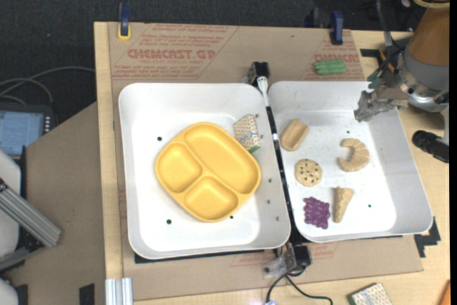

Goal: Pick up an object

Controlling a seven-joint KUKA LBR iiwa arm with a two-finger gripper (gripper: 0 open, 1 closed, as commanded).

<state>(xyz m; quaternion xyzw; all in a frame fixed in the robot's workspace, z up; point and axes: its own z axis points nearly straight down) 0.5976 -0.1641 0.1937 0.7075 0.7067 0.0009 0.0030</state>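
Note:
The right bin (403,186) holds several toy foods: a tan bread roll (293,133), a chocolate-chip cookie (308,171), a croissant (353,155), a waffle cone (343,202) and a purple grape bunch (316,211). My gripper (368,109) hangs over the right bin's far right part, above and a little right of the croissant, with nothing seen in it. The arm's orange band (432,39) rises at the right edge.
In the left bin (132,153) lies a yellow divided plate (207,171), with a small patterned item (246,131) at its upper right. A green piece (330,67) rests on the bench behind the right bin. A black divider (275,153) runs between the bins.

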